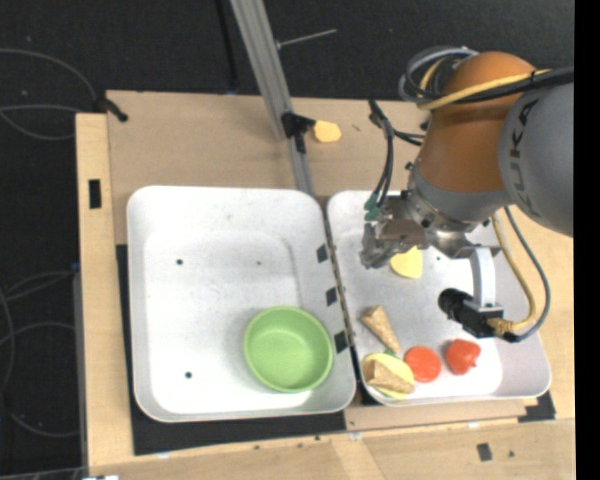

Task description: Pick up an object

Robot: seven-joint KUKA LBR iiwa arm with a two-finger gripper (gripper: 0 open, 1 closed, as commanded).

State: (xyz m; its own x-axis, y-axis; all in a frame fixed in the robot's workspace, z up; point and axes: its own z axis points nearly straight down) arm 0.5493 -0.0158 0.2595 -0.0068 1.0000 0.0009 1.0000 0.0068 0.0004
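Note:
My gripper [377, 251] hangs low over the upper left part of the right bin [525, 373], under the grey and orange arm. A pale yellow piece [409, 264] lies just to its right, partly covered by the wrist. Whether it touches the gripper cannot be seen. Nearer the front of this bin lie a tan wedge [378, 323], a yellow and tan bread-like item [388, 374], an orange-red ball [423, 364] and a red item [462, 355].
A green bowl [288, 348] sits at the front right of the left bin [180, 228]. A small yellow piece [327, 131] lies on the bench behind the bins. A slanted metal post [265, 58] rises near the divider between the bins.

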